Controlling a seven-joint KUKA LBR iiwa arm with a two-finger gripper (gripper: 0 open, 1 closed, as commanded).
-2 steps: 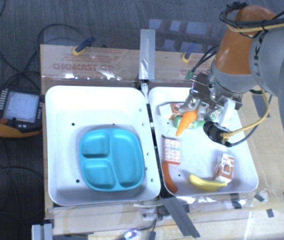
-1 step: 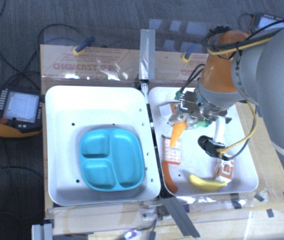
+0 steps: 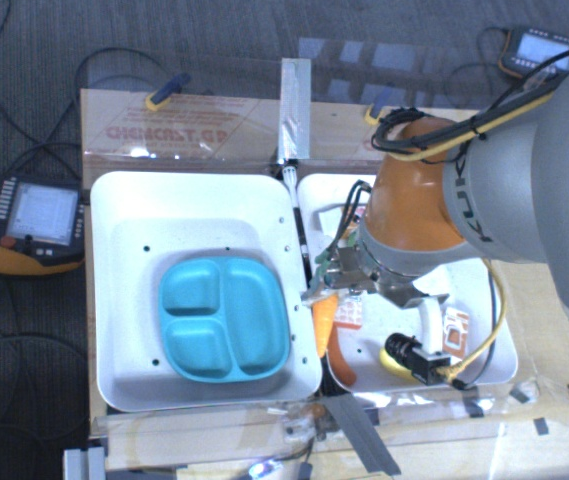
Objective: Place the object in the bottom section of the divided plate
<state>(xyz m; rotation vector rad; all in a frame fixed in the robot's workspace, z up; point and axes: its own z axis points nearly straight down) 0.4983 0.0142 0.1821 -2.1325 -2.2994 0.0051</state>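
Over the right bin (image 3: 504, 363), my tool (image 3: 336, 276) is reaching at nine o'clock; grip unreadable, blue plate (image 3: 226, 316) sitting unfilled.

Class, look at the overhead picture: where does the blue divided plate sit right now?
The blue divided plate lies in the left white bin, toward its lower right, close to the wall shared with the right bin.
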